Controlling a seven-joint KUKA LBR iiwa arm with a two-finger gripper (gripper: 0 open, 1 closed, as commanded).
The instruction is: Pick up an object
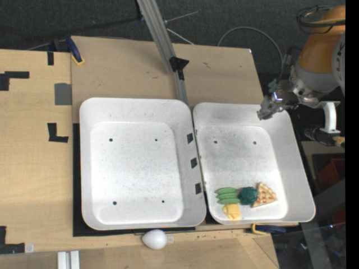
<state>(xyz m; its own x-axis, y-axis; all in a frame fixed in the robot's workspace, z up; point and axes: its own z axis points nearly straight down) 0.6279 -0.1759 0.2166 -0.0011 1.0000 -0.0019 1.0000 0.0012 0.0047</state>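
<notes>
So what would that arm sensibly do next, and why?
Probably swing the claw toward the near end of the right white bin. It hangs over that bin's far right corner, while the small toy foods, a green pea pod, a dark green lump, a yellow piece and a pizza slice, cluster at the near end.

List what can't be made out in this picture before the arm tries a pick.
- Gripper, camera view: small and dark over the right bin's top corner; finger state unreadable.
- Arm: cut off by the right edge.
- Dark green item: too small and blurred to identify; it crowds the pizza slice toy, green pods and yellow piece, so overlaps are unclear.
- White oval below the left bin: identity unclear.
</notes>
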